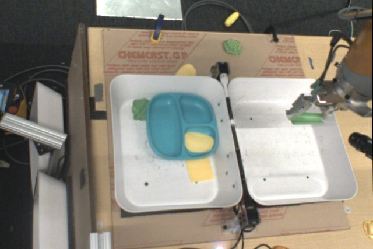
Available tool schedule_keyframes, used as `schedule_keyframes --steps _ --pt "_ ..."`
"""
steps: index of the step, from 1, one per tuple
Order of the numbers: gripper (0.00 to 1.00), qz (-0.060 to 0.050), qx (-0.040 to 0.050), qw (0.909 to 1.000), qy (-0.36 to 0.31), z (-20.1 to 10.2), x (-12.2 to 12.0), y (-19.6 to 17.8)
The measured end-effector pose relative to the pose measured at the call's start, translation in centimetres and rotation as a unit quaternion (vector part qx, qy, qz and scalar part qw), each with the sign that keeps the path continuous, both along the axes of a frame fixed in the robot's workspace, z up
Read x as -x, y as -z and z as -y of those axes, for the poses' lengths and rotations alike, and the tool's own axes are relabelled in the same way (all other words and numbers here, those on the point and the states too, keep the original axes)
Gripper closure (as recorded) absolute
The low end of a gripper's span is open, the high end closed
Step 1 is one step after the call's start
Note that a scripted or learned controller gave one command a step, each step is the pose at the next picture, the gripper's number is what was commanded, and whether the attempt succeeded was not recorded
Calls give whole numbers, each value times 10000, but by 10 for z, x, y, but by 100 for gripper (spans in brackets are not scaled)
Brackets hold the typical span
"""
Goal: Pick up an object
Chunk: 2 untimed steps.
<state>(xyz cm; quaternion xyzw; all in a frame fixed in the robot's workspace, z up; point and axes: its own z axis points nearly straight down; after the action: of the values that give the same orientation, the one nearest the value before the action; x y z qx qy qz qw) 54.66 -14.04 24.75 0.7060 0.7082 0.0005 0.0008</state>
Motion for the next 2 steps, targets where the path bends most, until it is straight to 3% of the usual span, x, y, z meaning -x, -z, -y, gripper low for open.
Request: schedule_keyframes --steps 1,2 --pt "0 -30 4 10000 33 70 -3 127" --pt "0 -17 -10 10000 -14 37 -9 165"
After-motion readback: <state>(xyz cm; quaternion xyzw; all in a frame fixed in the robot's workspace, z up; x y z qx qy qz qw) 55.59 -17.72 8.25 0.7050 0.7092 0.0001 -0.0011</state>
